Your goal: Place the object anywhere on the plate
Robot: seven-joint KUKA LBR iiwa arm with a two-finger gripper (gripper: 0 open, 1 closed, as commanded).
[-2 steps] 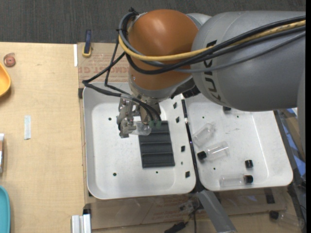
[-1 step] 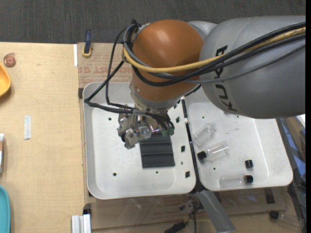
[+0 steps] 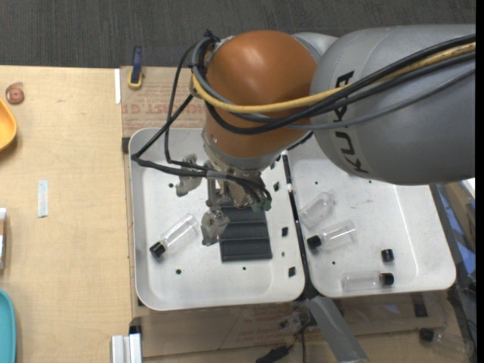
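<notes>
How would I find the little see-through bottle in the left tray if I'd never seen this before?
Look in the left white bin, under the big orange and grey arm. Left of the black ribbed block lies a clear vial on its side, slanted, with a black cap at its lower-left end. The other clear vials lie in the right bin.

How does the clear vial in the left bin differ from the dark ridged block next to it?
The clear plastic vial with a black cap is see-through and round-bodied; the dark ridged rectangular block is opaque, flat and grooved. The vial lies at a slant near the left white bin's left side, apart from the arm; the block lies squarer to the bin, just beside the gripper. The block looks larger. Both rest on the same bin's floor.
</notes>
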